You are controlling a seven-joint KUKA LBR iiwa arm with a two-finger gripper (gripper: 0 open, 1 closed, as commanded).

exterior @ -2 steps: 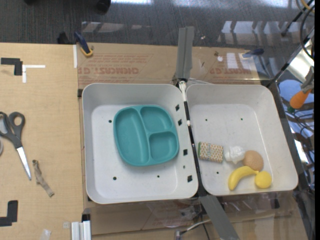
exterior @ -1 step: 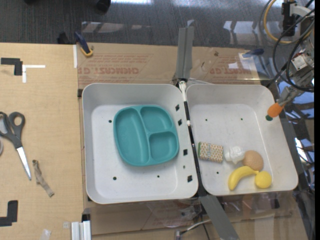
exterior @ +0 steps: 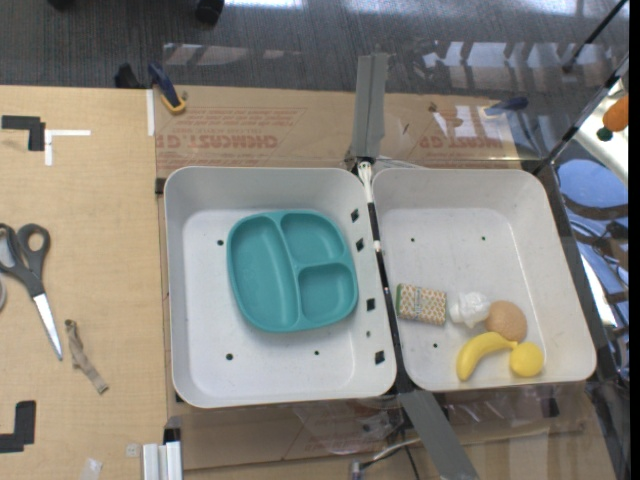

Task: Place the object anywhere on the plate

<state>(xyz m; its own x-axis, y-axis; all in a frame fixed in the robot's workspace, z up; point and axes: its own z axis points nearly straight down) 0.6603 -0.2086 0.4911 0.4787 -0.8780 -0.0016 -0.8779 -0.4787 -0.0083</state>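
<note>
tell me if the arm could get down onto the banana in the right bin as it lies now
Probably yes: the banana lies uncovered near the right bin's front wall, though a yellow piece and a brown egg-like item touch it, crowding a grasp.

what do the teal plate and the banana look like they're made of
Plate: likely molded plastic, going by its uniform teal colour, smooth soft sheen and rounded compartment ridges. Banana: probably a plastic toy, being evenly yellow, glossy and unblemished, though real fruit can't be ruled out.

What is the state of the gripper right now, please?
Gripper: cannot be told from the camera view. The objects lie in the right bin; the plate is in the left bin.
</note>
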